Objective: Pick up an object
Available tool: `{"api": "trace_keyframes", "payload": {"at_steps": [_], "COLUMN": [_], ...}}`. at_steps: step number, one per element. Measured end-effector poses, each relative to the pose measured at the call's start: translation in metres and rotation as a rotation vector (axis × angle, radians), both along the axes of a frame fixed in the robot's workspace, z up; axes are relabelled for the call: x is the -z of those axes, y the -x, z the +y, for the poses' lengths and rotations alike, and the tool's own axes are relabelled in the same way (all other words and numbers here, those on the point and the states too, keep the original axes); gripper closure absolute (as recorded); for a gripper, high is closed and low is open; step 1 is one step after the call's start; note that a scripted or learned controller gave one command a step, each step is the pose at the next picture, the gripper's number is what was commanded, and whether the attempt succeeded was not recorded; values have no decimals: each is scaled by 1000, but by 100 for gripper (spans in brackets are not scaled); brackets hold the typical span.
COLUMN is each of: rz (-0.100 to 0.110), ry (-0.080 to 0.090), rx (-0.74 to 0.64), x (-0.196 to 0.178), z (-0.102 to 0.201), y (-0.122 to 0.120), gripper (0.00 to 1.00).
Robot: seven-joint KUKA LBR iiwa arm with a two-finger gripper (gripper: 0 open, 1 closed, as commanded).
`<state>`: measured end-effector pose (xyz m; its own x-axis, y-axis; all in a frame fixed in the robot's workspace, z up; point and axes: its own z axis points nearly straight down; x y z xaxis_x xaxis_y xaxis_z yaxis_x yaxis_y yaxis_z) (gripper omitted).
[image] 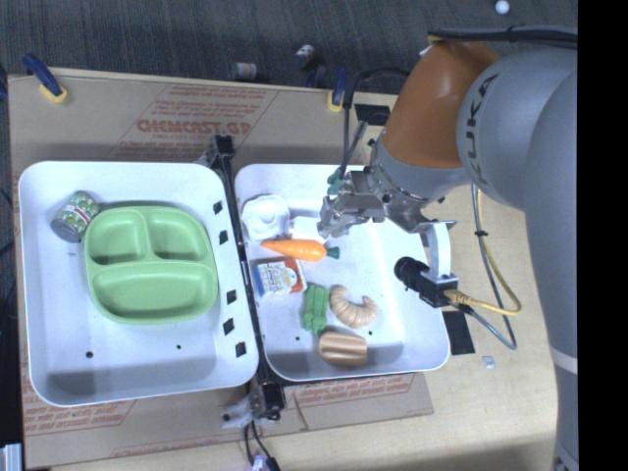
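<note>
My gripper (332, 222) hangs over the right bin (412, 346), just above the green-tipped end of an orange carrot (294, 249). Nothing shows between it and the carrot, and its tips are dark and small against the bin floor. Left of it lies a white cup-like object (263, 214). Below the carrot sit a small printed packet (276, 279), a green pea pod (315, 308), a tan croissant (354, 308) and a brown bread roll (342, 346).
The left bin (49, 361) holds a green divided plate (151, 261) and a small can (75, 214) at its upper left. A black divider (238, 263) runs between the bins. The arm's grey body and orange band (442, 96) cover the right bin's upper right.
</note>
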<state>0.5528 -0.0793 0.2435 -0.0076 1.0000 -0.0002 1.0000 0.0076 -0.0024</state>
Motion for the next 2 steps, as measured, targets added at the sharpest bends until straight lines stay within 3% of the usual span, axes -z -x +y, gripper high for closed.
{"api": "trace_keyframes", "payload": {"at_steps": [1,2], "rz": [0,0], "ry": [0,0], "rx": [0,-3], "x": [0,-10], "z": [0,0], "y": [0,-1], "gripper": [0,100]}}
